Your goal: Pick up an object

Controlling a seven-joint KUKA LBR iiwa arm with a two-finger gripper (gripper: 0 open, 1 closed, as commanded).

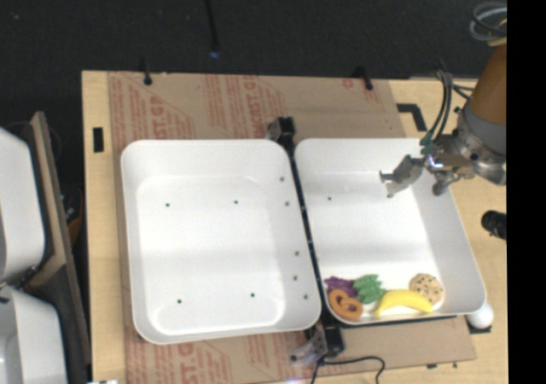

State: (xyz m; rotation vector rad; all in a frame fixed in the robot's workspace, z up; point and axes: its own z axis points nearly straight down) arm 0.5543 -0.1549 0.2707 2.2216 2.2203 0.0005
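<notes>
Bench: flat cardboard sheet (pixel 213 109), tan w/ red printed lettering, laid over a pale wood top; dark matte floor behind, thin black cable running up the background.

Left bin (pixel 145 203): shallow white plastic tray, rounded corners, smooth glossy floor w/ a few small dark dots (holes or screws, can't tell which).

Right bin (pixel 358 220): same make, same rounded-corner shape, butted against left bin along a dark centre seam; small black clamps at top and bottom of the seam.

Contents, right bin, all bunched along near edge, bottom corner area:
- Yellow banana (pixel 401 303), curved, smooth, toy-like, lying flat.
- Round cookie (pixel 426 288), tan w/ dark specks, just beside banana's right end.
- Green leafy piece (pixel 369 287), jagged outline, just left of banana.
- Purple grape cluster (pixel 339 285), bumpy, touching the green piece.
- Orange ring-shaped piece (pixel 346 306), donut-like w/ dark centre, below the grapes, at bin's rim.

Arm: grey metal wrist, orange band above, cables looped alongside, entering from right. Gripper (pixel 415 176) hangs over right bin's far right part, well apart from the toy food. Fingers spread, nothing between them; one grey finger (pixel 396 177) points left over bare white floor.

White round knob (pixel 482 317) just outside right bin's near right corner.
</notes>
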